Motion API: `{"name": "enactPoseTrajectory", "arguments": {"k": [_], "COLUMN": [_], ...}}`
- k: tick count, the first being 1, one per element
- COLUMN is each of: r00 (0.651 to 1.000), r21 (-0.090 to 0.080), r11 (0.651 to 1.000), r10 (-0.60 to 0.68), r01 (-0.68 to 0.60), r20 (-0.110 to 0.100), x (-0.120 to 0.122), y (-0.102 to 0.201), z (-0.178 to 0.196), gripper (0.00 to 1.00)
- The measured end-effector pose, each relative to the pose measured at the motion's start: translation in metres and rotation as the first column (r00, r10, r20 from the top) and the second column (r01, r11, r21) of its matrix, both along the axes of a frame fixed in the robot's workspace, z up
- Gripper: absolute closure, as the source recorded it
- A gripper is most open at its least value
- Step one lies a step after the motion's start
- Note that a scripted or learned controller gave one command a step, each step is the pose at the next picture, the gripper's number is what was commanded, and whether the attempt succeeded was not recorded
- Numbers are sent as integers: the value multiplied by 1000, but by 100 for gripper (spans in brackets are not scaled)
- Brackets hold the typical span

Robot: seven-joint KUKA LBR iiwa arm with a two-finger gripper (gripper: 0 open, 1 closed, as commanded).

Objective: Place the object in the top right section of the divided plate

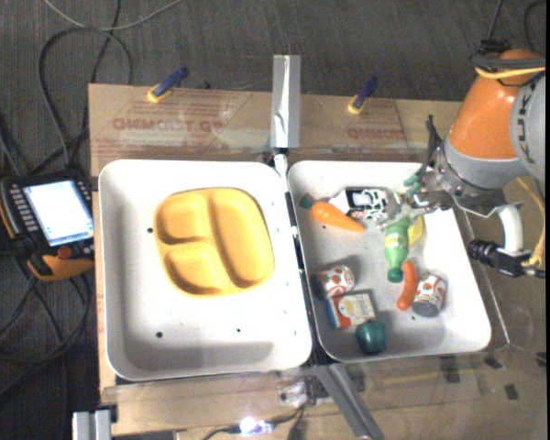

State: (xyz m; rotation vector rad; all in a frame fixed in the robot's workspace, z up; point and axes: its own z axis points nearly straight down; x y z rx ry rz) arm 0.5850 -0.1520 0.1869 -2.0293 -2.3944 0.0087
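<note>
yellow divided plate (214, 241) in left bin (128, 337), toys in right bin (467, 333)

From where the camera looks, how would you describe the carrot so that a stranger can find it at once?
Look at the right white bin, the one crowded with toy food. Near its upper left corner lies the carrot, pointing right, just left of a small black and white box. It is the only plain orange cone; the other long piece, a green bottle, lies further right.

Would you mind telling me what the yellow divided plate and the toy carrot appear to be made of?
The divided plate looks like moulded plastic, uniformly yellow with soft highlights on its ridges. The carrot seems a plastic toy, evenly orange with a faint sheen; the view is too coarse to be sure.
</note>
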Motion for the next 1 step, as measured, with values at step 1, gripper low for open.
{"name": "enactPoseTrajectory", "arguments": {"k": [1], "r00": [992], "r21": [4], "r11": [992], "r10": [-129], "r01": [129], "r20": [-1], "x": [-21], "y": [16], "z": [-26], "gripper": [100]}}
